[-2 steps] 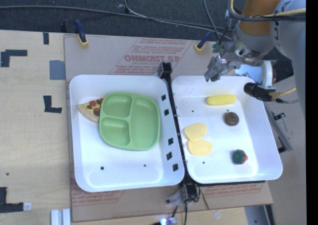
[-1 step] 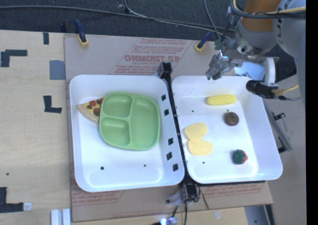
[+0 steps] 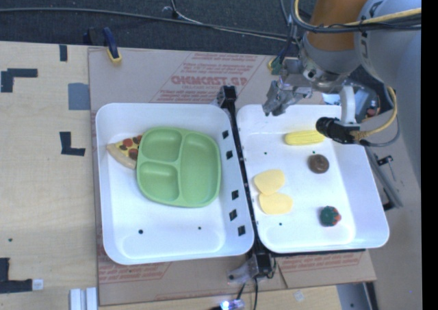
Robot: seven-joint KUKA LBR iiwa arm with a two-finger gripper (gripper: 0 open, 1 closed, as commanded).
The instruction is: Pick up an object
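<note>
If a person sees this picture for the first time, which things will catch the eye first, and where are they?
The green divided plate in the left bin stands out most, with a pizza slice at its left edge. Next comes the grey arm with its orange band, reaching in from the upper right, its tool over the far edge of the right bin. That bin holds a yellow corn cob and two pale yellow pieces.

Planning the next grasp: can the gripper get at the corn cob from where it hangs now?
Probably yes. The gripper hangs over the right bin's far left corner, and the corn cob lies close by on bare floor, nothing lying against it.
</note>
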